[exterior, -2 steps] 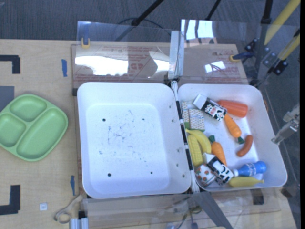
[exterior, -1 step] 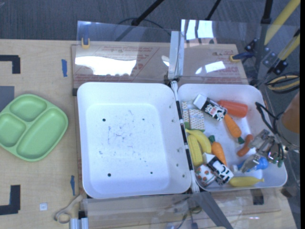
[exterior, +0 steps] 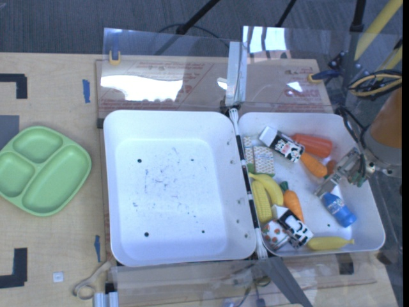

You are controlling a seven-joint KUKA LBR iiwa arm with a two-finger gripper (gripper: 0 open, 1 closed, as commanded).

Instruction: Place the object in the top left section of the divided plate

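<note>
Two white bins are seen side by side: the left bin (exterior: 169,184) and the right bin (exterior: 364,203), which holds toy food, including two carrots (exterior: 293,203), a banana (exterior: 270,190) and a blue bottle (exterior: 337,210). One green divided plate (exterior: 43,168) lies on the bench well to the left, its long axis slanted. The gripper (exterior: 335,178) is placed over the right bin, far from the plate; whether its fingers are spread cannot be told.

A robotics lab: tripod legs (exterior: 211,5), taped bench (exterior: 57,75), bins (exterior: 115,133).
</note>
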